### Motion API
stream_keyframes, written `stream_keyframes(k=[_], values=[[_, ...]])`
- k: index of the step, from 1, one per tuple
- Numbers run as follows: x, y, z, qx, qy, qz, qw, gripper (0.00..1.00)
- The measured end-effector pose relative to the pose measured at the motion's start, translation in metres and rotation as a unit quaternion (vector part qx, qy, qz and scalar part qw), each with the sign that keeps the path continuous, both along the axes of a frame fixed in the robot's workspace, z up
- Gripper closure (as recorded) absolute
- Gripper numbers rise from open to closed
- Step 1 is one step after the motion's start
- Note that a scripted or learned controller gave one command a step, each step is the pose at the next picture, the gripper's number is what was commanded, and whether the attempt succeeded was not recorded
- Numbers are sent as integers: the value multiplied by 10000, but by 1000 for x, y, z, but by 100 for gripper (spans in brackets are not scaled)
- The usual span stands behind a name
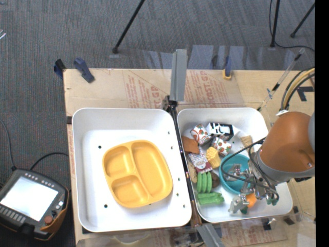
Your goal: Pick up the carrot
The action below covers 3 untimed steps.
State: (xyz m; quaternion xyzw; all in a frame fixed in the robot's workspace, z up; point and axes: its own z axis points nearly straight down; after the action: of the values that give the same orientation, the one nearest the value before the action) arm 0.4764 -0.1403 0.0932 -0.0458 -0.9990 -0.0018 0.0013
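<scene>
Two white bins on the bench: yellow tray [137, 173] left, toy clutter right. Gripper [245, 198] hangs low at the right bin's [234, 112] near edge, narrow, a sliver of carrot [250, 200] between its fingers. Thin grip — it could slip.

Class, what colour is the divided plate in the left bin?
Yellow. The divided plate shows best in the camera view.

left bin [87, 133]: open floor around the yellow divided plate [137, 173] in its middle.
right bin [241, 115]: crowded; teal bowl [234, 171], green pods [208, 189] and packets hem the carrot [250, 199].
far-right corner: bare white floor.
</scene>
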Motion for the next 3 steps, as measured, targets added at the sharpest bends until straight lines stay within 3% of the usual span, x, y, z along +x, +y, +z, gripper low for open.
stream_keyframes(k=[1, 2, 3], values=[[2, -1, 11, -14, -17, 7, 10000, 100], [4, -69, 0, -35, -82, 525, 9986, 100], [12, -51, 0, -50, -84, 2259, 9741, 100]])
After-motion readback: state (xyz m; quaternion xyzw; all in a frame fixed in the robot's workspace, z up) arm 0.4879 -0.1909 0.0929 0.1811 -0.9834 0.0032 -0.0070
